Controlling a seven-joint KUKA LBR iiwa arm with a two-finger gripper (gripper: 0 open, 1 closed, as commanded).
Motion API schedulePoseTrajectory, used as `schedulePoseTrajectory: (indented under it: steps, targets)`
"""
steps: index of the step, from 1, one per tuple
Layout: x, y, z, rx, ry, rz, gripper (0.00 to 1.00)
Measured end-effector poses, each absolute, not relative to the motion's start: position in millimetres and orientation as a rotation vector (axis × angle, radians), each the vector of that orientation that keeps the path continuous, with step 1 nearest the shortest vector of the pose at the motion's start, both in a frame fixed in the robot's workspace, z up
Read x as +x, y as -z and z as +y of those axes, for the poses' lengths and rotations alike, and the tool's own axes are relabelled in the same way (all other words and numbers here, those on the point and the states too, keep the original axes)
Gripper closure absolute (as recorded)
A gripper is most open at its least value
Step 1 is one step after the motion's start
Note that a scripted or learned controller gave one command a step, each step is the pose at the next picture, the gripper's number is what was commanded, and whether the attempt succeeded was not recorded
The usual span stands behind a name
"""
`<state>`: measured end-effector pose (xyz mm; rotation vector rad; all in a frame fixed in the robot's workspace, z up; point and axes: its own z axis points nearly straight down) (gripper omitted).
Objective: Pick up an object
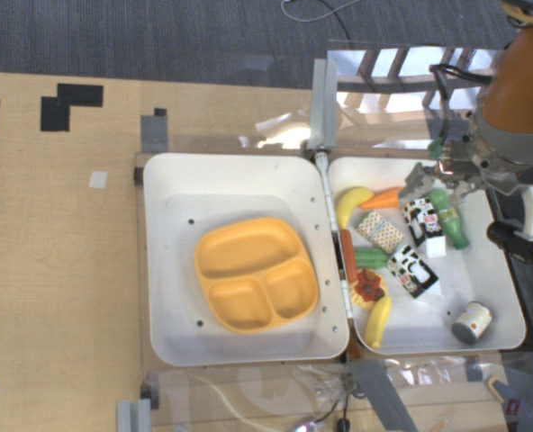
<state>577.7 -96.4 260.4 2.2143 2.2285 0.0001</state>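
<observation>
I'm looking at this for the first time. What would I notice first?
The big orange plate with three sections jumps out, alone in the left bin. Next comes the pile of small toys in the right bin: a banana at the front, a carrot and a green bottle near the back. The grey and orange arm hangs over that bin's back corner.

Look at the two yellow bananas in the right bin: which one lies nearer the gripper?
The upper banana, at the bin's top left beside the carrot, lies nearer the gripper. The other banana rests by the bin's bottom edge, farther off.
</observation>
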Motion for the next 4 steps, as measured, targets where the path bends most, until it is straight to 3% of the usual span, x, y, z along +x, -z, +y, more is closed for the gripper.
schedulePoseTrajectory:
  steps: [1,2,3,4]
  targets:
    - [570.3,-142,-110,2.265,0.001,2.180,0.00]
    - [505.6,-90,-132,2.267,-0.017,2.157,0.00]
    - [507.9,-99,-130,2.263,-0.022,2.163,1.00]
    - [541.7,-183,-56,2.306,-0.002,2.133,1.00]
